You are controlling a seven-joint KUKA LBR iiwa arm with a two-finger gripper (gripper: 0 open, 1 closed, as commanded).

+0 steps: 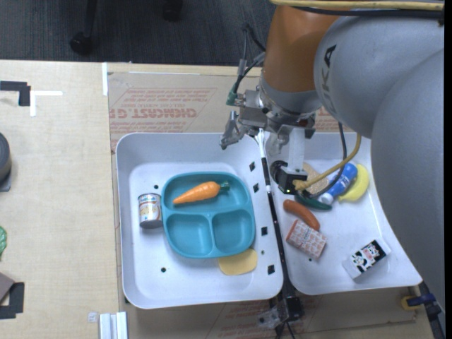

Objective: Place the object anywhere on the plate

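The jaws hang spread, gripping nothing, over the seam between the two bins at upper centre. The carrot (197, 192) lies in the top compartment of the teal plate (176, 239), lower left. A can (149, 210) touches the plate's left rim.

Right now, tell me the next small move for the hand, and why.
Probably lift the hand clear and draw it back to the right: the carrot already lies in the long compartment of the plate, apart from the hand, which hangs beyond the plate's far corner.
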